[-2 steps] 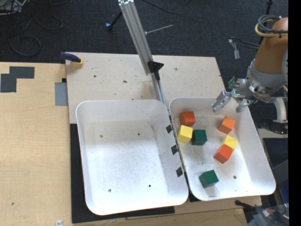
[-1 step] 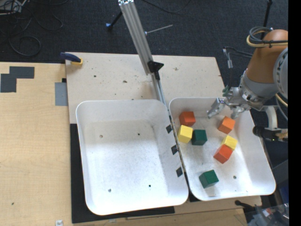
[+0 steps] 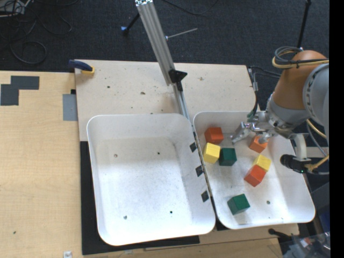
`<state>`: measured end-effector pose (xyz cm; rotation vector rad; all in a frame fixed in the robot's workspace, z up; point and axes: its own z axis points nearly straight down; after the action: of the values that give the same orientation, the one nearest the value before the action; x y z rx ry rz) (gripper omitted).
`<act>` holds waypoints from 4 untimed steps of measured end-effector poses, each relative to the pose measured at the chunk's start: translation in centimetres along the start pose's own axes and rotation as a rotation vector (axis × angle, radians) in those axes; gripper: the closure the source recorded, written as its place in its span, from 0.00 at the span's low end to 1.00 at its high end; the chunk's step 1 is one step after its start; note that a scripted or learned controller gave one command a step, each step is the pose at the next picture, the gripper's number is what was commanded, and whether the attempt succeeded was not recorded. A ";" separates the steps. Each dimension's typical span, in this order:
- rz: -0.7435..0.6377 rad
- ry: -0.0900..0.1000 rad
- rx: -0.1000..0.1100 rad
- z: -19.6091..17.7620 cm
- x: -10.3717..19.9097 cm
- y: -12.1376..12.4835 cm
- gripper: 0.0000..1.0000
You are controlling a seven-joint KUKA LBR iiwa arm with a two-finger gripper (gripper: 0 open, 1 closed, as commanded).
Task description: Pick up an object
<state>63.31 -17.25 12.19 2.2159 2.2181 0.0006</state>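
Note:
The right bin (image 3: 279,215) holds several small blocks. A red-orange block (image 3: 214,134), a yellow block (image 3: 212,152) and a dark green block (image 3: 228,156) cluster near its left wall. My gripper (image 3: 250,131) hangs low over the bin's upper middle, reaching in from the right. A small orange block (image 3: 258,143) lies right beside and just below it, partly covered by the gripper body. Further toward the front lie a yellow block (image 3: 263,162), an orange block (image 3: 255,175) and a green block (image 3: 238,203).
The left bin (image 3: 107,144) sits beside the right one, sharing a divider with black clips (image 3: 198,170). A slanted aluminium post (image 3: 158,39) rises behind the bins. A cable and black fitting (image 3: 294,162) hang by the arm at the right.

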 end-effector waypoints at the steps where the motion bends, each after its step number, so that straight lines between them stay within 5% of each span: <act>1: 0.001 -0.001 -0.014 0.2 -0.1 0.5 0.00; 2: 0.003 -0.002 -0.014 -0.7 -0.2 0.5 1.00; 4: 0.000 0.004 0.002 -9.7 -0.9 -0.2 1.00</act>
<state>63.04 -18.13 21.93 2.2182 2.2215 0.0022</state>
